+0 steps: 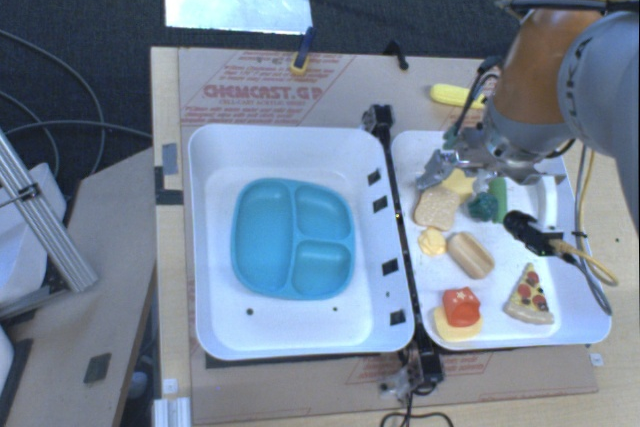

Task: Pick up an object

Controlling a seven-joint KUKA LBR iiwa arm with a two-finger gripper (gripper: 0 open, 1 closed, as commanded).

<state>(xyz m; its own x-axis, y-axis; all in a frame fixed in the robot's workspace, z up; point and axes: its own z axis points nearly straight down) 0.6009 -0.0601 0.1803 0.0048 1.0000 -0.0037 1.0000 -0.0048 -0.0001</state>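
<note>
Here the arm's jaws hang low in the right bin [598, 315], near its back edge, above a tan cracker [436, 207] and a green piece [486, 206]; I cannot tell their state. The left bin [215, 245] holds a blue divided tray [293, 239].

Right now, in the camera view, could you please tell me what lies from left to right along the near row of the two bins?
Blue divided plate → red and yellow toy → pizza slice.
</note>
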